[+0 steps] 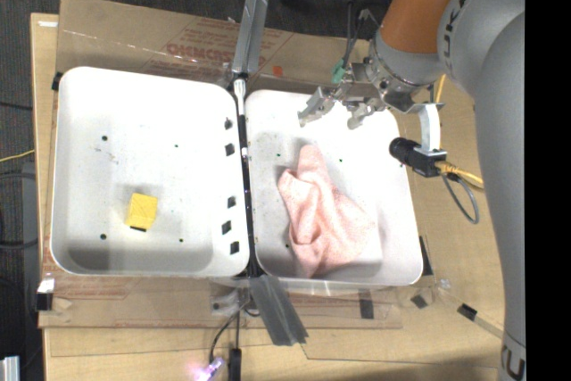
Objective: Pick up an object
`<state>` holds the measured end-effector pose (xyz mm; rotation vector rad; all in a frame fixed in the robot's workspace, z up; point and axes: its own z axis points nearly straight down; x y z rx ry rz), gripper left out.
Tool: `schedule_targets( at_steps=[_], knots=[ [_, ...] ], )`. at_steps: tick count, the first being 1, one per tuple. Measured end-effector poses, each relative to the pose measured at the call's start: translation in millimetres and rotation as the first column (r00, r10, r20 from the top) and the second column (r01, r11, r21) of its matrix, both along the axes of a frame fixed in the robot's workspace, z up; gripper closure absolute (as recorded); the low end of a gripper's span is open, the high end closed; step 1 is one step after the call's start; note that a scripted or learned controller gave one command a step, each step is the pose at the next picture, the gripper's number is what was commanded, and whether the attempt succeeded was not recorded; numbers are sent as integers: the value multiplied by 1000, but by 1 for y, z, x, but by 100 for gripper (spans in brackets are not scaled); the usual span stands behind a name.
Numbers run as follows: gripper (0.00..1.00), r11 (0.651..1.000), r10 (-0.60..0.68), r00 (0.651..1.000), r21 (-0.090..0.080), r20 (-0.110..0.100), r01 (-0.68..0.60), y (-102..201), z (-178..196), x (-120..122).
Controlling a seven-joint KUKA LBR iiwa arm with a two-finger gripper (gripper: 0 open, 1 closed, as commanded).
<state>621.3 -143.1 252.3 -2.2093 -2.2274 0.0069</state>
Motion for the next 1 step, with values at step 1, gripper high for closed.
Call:
schedule_targets(
  at_steps=[1],
  knots=[
    [0,994,108,994,0,4,-108,4,-160,-23]
  ],
)
